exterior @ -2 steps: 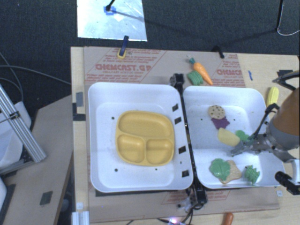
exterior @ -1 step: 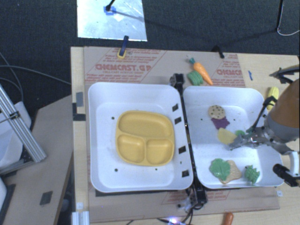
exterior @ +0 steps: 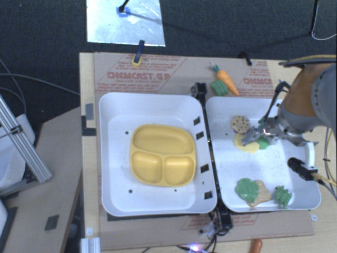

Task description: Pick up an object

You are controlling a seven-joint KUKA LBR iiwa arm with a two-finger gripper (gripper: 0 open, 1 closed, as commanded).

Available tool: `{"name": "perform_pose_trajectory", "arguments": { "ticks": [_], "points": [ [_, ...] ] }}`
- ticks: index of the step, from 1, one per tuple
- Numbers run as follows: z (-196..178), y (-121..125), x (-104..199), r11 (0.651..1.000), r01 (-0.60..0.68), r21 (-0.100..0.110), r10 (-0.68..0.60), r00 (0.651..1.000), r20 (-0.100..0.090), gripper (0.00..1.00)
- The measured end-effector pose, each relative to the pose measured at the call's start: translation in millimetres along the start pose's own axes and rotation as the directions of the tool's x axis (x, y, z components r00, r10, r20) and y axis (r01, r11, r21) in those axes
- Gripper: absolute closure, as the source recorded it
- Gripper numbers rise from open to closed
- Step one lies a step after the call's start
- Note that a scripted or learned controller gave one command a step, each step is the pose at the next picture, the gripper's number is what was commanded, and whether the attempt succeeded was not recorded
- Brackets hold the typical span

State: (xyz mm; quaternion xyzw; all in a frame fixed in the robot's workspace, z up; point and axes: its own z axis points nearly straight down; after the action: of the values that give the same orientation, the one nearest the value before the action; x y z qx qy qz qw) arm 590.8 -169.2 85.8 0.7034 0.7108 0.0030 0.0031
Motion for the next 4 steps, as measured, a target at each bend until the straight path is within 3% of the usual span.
{"name": "perform_pose_trajectory", "arguments": {
  "ticks": [1, 2, 3, 4],
  "points": [
    [-21, -79, -39, 1.0, -0.016, 0.011, 0.016, 1.0, 0.0, 0.0],
    [-61, -11, -37, 1.0, -0.003, -0.001, 0.003, 1.0, 0.004, 0.0],
    [-51, -109, -37, 1.0, -0.014, 0.015, 0.015, 1.0, -0.002, 0.0],
    [4, -69, -36, 1.0, -0.005, 0.008, 0.005, 1.0, 0.001, 0.0]
  ]
}}
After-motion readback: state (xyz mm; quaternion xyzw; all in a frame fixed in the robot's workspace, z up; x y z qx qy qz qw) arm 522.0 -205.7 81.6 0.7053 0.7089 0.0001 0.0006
